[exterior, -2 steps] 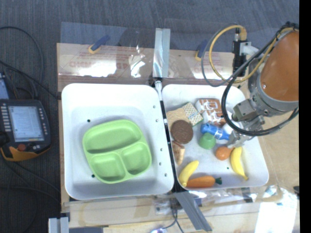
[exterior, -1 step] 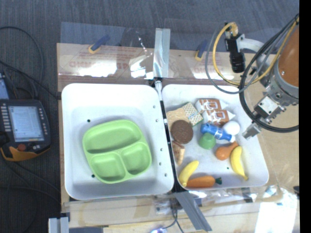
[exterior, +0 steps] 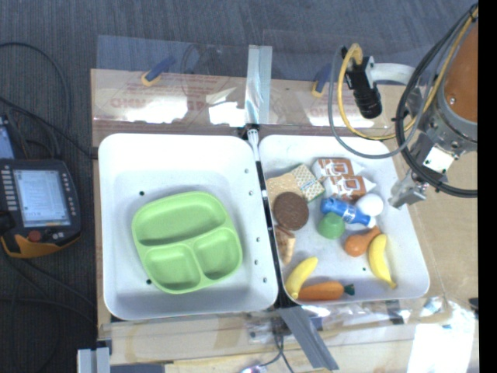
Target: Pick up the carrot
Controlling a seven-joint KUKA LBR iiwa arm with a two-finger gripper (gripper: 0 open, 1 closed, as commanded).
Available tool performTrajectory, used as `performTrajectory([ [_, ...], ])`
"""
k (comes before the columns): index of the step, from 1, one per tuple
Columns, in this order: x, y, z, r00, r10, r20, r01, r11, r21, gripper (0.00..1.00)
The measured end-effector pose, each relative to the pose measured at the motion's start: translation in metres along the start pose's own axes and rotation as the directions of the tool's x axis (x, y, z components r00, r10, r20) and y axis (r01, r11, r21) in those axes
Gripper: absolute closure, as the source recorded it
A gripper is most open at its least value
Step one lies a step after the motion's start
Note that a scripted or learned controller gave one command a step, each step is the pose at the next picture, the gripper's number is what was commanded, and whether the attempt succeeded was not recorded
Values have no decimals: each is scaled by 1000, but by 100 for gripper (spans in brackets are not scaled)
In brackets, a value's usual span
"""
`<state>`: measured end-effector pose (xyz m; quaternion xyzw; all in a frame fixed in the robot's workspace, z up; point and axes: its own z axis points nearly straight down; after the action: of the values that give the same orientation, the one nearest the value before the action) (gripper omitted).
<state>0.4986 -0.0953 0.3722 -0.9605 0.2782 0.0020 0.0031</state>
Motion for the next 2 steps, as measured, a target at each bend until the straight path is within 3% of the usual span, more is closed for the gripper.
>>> performTrajectory([
  [1,10,1,10,935,-356,0,356,935,0,100],
  [2,52,61,-40,949,-315,-6,315,949,0,100],
])
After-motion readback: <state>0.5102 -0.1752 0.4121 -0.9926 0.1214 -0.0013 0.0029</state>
